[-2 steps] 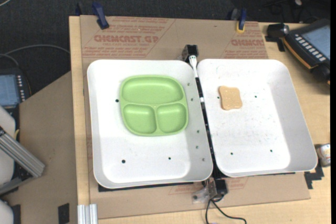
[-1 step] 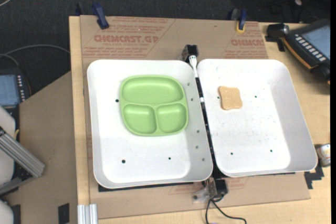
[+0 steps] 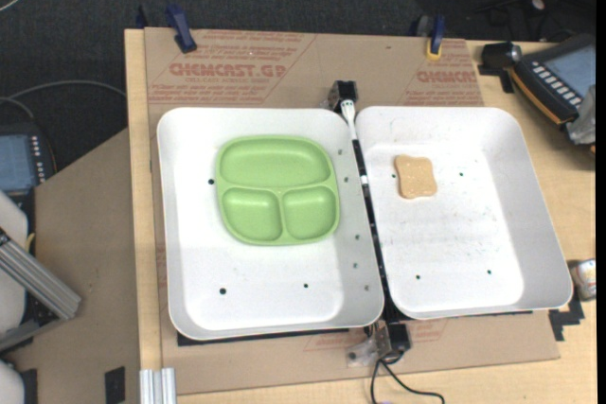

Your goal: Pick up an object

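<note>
A small tan slice of toy bread (image 3: 415,176) lies flat in the right white bin (image 3: 492,232), in its upper left part near the divider between the bins. A light green divided plate (image 3: 277,189) with three compartments rests in the left white bin (image 3: 189,270), toward its back half.
The two bins sit on a brown cardboard sheet (image 3: 237,61) held by blue clamps (image 3: 180,28) at the back. A teach pendant (image 3: 554,80) lies at the far right. Cables (image 3: 398,374) run out at the front between the bins.
</note>
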Tool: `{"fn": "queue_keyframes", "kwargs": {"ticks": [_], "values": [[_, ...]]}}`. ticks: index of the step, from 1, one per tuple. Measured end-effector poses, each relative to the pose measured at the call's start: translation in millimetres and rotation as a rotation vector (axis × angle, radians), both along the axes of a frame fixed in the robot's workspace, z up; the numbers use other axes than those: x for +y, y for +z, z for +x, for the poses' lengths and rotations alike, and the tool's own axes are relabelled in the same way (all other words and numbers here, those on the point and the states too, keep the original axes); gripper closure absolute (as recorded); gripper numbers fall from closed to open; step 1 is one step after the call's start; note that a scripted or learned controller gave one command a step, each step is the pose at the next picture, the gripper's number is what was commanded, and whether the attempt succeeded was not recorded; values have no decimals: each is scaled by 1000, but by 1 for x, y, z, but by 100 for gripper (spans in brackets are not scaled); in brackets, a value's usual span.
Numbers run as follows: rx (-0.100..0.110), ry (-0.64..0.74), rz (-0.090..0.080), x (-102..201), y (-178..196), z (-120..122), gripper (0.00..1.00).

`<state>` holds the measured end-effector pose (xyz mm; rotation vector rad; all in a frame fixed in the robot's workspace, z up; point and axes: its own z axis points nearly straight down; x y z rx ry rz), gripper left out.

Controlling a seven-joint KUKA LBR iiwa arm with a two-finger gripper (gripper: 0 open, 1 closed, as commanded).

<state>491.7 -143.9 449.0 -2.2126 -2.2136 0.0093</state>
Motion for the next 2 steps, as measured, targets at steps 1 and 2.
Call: {"fn": "queue_keyframes", "kwargs": {"ticks": [1,2], "values": [[-4,2,-2,29,-74,-13,100],[-1,13,1,159,-170,-14,100]]}}
